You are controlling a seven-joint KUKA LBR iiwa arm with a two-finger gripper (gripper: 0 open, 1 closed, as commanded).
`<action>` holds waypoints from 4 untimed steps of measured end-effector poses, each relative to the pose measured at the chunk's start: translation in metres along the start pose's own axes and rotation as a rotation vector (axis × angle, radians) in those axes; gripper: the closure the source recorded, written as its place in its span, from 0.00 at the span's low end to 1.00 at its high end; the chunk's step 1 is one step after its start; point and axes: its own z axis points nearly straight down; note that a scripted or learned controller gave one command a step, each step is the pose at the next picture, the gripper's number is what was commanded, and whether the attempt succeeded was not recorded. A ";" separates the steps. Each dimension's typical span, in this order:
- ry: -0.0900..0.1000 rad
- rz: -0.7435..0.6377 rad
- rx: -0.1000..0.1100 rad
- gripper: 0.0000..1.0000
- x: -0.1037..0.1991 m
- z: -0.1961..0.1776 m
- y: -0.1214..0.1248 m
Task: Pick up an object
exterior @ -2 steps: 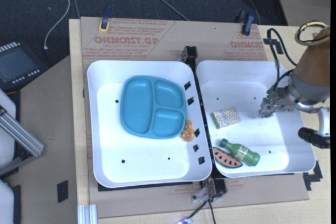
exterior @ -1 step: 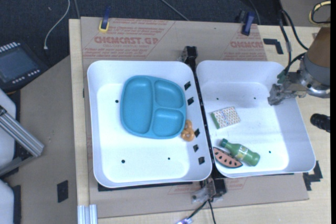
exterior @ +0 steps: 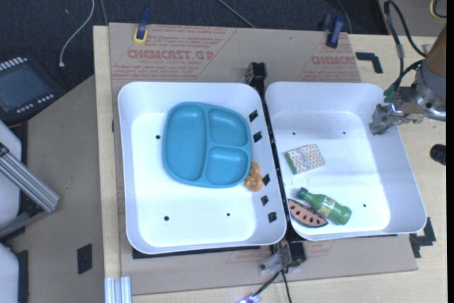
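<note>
Grey metal, my hand (exterior: 386,117) hangs over the right bin's (exterior: 369,99) far right rim, and I cannot tell whether it grips anything (too small to judge). Well apart, on that bin's floor, lie a speckled packet (exterior: 305,158), a green bottle (exterior: 326,206) and a watermelon slice (exterior: 305,214). Left bin (exterior: 142,152): blue divided plate (exterior: 207,144).

Grey arm entering from right, gripper (exterior: 381,118) low at frame's right side, nothing visibly held
</note>
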 end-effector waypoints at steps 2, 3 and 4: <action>0.005 -0.004 0.007 1.00 0.102 -0.014 0.008; 0.005 -0.006 0.003 1.00 0.159 -0.027 0.010; 0.005 -0.004 0.009 1.00 0.210 -0.015 0.009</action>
